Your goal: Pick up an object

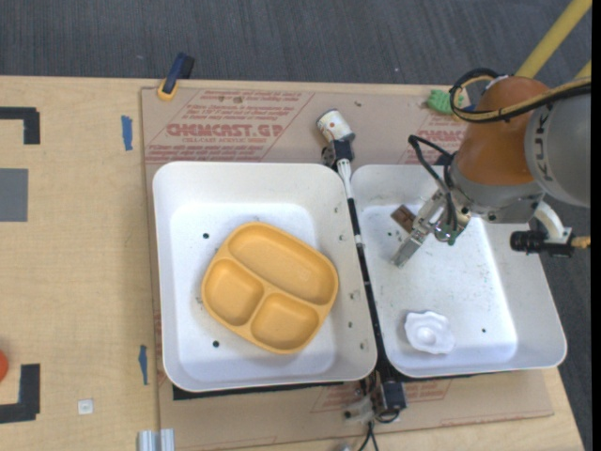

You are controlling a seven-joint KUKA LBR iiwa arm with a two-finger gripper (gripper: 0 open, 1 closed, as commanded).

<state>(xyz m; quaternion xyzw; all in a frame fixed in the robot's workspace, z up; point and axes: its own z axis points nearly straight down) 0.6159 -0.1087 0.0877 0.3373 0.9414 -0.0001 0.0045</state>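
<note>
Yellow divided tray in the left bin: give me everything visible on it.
The yellow divided tray looks like moulded plastic, matte orange-yellow, with rounded corners. It has three compartments: one long one along the upper right side and two smaller ones below it, split by raised ridges. All three look bare. It lies flat, open side up, turned at a diagonal to the bin walls, roughly mid-floor in the left bin. Only the bin floor touches it; the hand is over the right bin.

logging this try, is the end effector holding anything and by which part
Cannot be told. The end effector hangs over the right bin beside a small brown object; the white object lies apart, untouched.
</note>
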